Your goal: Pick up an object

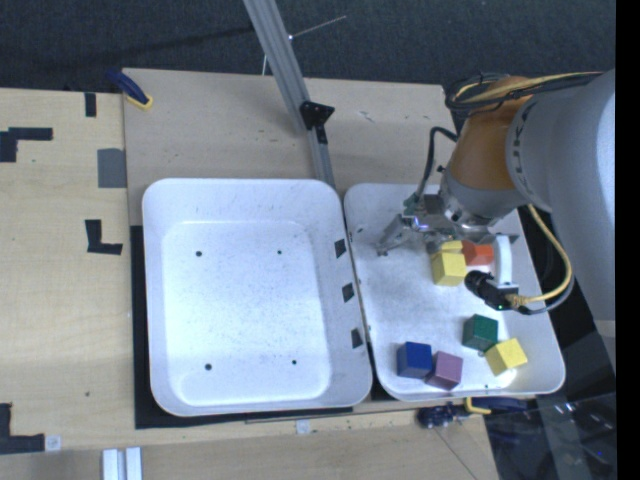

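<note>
The big grey arm (560, 158) with its orange band (485, 153) covers the back right corner of the right bin (385, 308), so that corner is hidden. The end effector (385, 243) is thin, dark and small here, low over the bin floor. Its fingers look spread apart, with nothing between them, but they are hard to see well.

The blocks all look like small, smooth cubes. Just to the right of the end effector sits a yellow block (449, 265), touching an orange block (480, 254) that the arm partly hides. Farther right and toward the front are a green block (481, 331) and another yellow block (506, 355). Toward the front sit a blue block (414, 359) and a purple block (446, 369), side by side.

The left bin (160, 268) is white with rounded corners, on the tan wooden table (60, 318).
</note>
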You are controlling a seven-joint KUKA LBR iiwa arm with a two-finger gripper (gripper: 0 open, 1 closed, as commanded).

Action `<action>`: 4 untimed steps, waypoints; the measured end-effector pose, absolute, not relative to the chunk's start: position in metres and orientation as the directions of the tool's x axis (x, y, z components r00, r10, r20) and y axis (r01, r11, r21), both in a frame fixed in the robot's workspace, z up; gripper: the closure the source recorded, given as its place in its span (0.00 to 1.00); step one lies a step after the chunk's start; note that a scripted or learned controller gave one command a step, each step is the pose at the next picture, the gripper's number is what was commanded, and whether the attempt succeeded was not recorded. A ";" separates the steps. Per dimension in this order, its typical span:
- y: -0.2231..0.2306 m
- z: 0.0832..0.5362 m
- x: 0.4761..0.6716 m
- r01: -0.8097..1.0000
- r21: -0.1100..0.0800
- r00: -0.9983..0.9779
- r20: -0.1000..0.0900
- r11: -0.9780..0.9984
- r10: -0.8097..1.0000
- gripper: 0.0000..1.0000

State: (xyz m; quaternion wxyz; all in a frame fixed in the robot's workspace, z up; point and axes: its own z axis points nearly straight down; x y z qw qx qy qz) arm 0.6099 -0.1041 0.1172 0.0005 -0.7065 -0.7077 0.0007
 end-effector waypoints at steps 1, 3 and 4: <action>-0.103 0.127 0.610 1.000 -0.003 -0.003 0.001 0.003 1.000 1.00; -0.114 0.222 0.608 1.000 0.003 -0.001 -0.001 0.001 1.000 1.00; -0.114 0.272 0.609 1.000 0.005 -0.002 -0.001 0.002 1.000 1.00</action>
